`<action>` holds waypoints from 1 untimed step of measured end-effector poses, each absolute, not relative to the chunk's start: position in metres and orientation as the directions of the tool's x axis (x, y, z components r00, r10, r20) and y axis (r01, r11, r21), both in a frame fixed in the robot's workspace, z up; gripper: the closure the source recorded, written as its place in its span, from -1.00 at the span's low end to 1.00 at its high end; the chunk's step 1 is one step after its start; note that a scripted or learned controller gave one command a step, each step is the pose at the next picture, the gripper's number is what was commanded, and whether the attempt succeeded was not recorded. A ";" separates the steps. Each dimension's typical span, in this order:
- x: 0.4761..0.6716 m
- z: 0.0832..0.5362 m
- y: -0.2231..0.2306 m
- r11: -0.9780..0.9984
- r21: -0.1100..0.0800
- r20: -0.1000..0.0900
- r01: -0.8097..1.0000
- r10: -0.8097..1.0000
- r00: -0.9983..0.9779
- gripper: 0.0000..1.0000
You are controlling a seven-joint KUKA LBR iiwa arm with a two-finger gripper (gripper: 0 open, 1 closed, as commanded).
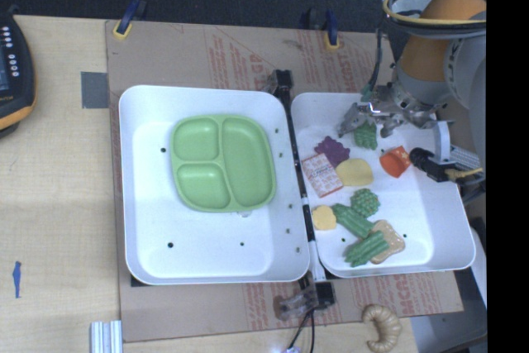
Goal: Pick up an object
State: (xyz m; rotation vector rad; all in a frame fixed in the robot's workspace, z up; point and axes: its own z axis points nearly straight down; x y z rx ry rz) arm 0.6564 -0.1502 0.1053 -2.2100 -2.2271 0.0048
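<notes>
Gripper (366, 118) hangs low at the right bin's (463, 248) far edge, beside a green toy (366, 136). Nothing is visibly lifted (whether it pinches anything I cannot tell), so the pick looks undone.

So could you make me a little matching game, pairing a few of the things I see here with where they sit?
Things:
1. green divided plate
2. orange toy piece
3. curled tan piece
4. blue clamp

Places:
A. on the bench, in front of the bins
B. in the left bin
C. at the far edge of the board
D. in the right bin

Pairs: 1-B, 2-D, 3-A, 4-C
</notes>
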 end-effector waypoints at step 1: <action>0.656 0.116 -0.153 0.008 -0.006 -0.001 1.000 1.000 -0.008 1.00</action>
